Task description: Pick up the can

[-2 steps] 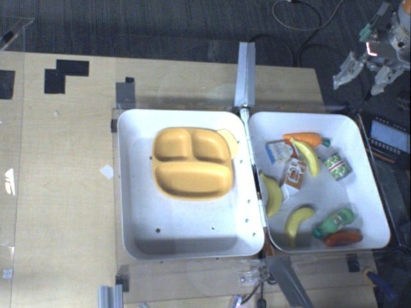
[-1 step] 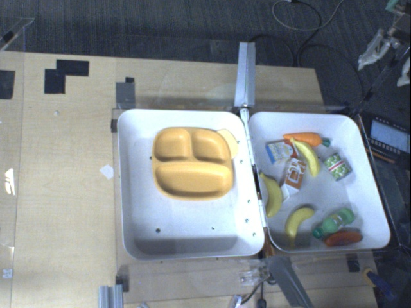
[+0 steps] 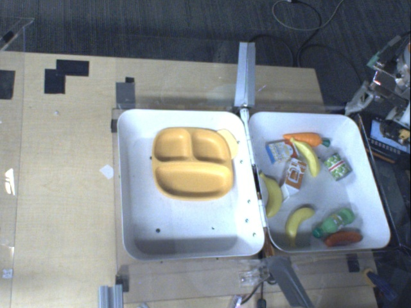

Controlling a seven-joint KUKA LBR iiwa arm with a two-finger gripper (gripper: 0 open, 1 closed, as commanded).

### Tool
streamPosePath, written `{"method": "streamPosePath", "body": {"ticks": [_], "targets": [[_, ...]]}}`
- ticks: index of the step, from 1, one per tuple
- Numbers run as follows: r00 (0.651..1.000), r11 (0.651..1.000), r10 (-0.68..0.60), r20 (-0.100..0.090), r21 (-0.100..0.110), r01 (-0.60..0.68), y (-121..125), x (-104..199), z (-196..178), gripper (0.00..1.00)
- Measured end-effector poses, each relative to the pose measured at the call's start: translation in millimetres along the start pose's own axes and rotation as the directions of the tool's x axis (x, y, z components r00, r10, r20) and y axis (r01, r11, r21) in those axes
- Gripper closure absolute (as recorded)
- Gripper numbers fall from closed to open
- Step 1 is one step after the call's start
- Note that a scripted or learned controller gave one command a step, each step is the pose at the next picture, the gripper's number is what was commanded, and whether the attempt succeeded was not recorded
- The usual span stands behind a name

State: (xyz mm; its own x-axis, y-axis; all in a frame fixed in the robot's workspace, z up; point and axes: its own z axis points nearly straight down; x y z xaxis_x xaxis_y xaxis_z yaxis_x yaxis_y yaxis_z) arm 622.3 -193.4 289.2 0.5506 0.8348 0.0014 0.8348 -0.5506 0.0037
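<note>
The can (image 3: 336,166) is small, with a green, white and red label. It lies on its side in the right bin (image 3: 366,172), near that bin's right wall. A yellow banana (image 3: 309,157) lies just to its left and an orange carrot (image 3: 303,138) sits above that. Nothing touches or covers the can.
The right bin also holds two more bananas (image 3: 272,194) (image 3: 298,220), a blue-white packet (image 3: 278,150), a brown-white packet (image 3: 294,172), a green bottle (image 3: 335,222) and a red item (image 3: 343,238). The left bin (image 3: 135,191) bears a yellow compartment tray (image 3: 192,162). Equipment with cables (image 3: 388,76) stands beyond the right bin's far corner.
</note>
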Motion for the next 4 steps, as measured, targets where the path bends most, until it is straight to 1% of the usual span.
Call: {"method": "streamPosePath", "body": {"ticks": [1,2,3,4], "targets": [[0.989,0.989,0.151,-0.004,-0.01,-0.151,-20.7,-9.3,158.4,0.0],[0.982,0.982,0.189,-0.006,-0.002,-0.189,-26.7,-20.4,200.6,0.0],[0.959,0.959,0.282,-0.001,0.0,-0.282,-26.8,-7.4,144.7,0.0],[0.962,0.962,0.272,-0.005,0.001,-0.272,6.3,-1.2,202.0,0.0]]}}
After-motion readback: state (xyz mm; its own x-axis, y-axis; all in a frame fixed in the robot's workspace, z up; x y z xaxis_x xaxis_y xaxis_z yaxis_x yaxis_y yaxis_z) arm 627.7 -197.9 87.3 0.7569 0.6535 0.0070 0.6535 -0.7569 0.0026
